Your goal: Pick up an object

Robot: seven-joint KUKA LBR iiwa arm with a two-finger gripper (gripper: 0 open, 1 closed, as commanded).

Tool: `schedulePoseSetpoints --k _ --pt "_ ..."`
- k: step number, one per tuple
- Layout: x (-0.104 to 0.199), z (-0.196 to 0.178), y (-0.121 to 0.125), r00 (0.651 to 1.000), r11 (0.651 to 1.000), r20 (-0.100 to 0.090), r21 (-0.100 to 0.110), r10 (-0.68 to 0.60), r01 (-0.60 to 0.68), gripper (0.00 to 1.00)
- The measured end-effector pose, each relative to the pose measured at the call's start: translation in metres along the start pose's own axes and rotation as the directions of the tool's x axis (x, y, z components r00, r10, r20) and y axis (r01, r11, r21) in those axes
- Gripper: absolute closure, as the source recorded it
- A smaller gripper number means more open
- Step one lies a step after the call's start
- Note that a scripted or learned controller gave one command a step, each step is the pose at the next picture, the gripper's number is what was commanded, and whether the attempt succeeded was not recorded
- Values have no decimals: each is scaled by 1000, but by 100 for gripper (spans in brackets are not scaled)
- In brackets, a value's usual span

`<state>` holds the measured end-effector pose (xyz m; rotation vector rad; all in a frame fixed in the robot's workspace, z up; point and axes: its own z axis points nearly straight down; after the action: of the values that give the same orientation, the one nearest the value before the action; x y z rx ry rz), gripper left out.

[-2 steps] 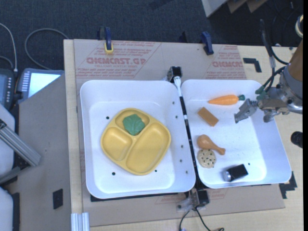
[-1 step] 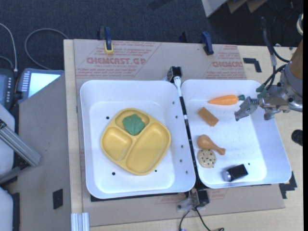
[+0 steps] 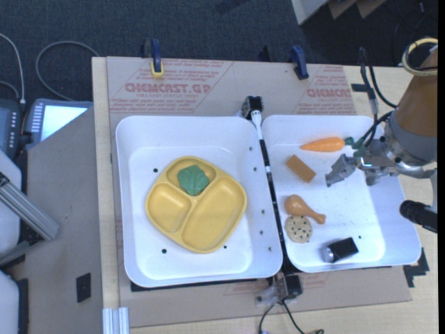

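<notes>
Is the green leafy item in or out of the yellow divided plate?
In. The green leafy item lies inside the upper compartment of the yellow divided plate, within its rim, in the left bin.

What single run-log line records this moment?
gripper: open, above right bin | held: nothing | nearest: carrot

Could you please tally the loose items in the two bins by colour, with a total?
Orange: 1, carrot
Brown or tan: 3, block, drumstick, cookie
Black: 1, box
Yellow: 1, divided plate
Green: 1, leaf
Total: 7
</notes>
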<state>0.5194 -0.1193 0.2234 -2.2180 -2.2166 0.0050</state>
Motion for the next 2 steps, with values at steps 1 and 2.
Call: schedulePoseSetpoints --k 1,2 --pt "8 59 4 1000 1000 0 -2 0 0 0" --pt "12 105 -3 1000 1000 0 0 0 0 0"
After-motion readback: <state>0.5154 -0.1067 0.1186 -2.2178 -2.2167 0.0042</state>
